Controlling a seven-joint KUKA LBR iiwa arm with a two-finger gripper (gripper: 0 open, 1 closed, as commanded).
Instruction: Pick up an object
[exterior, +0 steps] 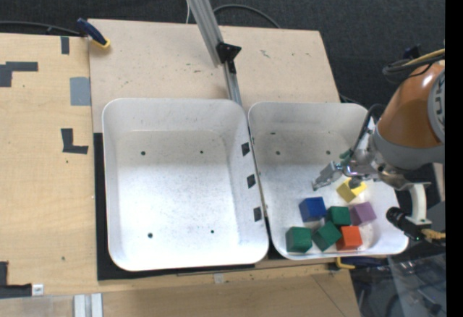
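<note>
Two shallow white bins side by side on the bench: left bin [123, 163] bare white floor with a few dark dots, right bin [289, 134] holding a cluster of blocks packed into its near right corner — blue block [312, 208], three green blocks [299, 239], orange block [351, 237], purple block [362, 213], yellow block [349, 190]. Gripper [334, 173] low over the right bin's right side, just beside the yellow block at the far edge of the cluster; cannot tell how far apart the jaws stand or whether anything is between them. Far and left parts of the right bin's floor open.
</note>
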